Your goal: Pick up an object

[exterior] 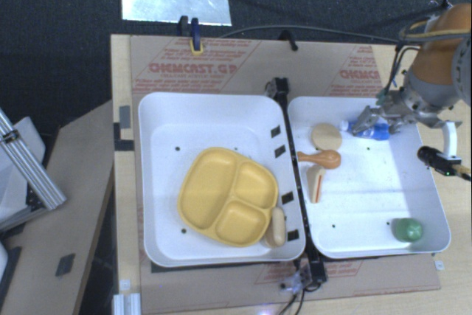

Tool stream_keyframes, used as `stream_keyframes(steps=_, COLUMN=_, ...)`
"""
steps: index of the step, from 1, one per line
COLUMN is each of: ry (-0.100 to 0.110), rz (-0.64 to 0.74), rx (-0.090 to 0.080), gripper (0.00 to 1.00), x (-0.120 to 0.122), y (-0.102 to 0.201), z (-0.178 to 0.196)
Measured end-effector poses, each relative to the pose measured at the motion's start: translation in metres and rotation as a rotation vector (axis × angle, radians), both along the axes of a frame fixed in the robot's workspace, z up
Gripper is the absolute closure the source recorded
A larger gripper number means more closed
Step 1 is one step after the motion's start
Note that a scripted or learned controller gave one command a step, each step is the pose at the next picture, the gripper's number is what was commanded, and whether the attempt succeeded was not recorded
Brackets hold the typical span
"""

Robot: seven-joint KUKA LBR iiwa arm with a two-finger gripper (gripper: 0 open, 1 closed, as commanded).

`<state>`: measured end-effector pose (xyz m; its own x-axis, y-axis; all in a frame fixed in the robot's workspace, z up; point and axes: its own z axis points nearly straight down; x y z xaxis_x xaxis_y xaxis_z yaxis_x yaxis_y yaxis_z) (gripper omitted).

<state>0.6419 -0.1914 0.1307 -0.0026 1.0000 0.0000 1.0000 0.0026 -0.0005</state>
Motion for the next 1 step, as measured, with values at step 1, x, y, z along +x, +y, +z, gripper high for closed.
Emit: stream_keyframes(steps=1, ry=-0.007, rz=0.002, rx=-0.002, gripper=1.00, x=0.0020, y=-0.0004, z=0.0140)
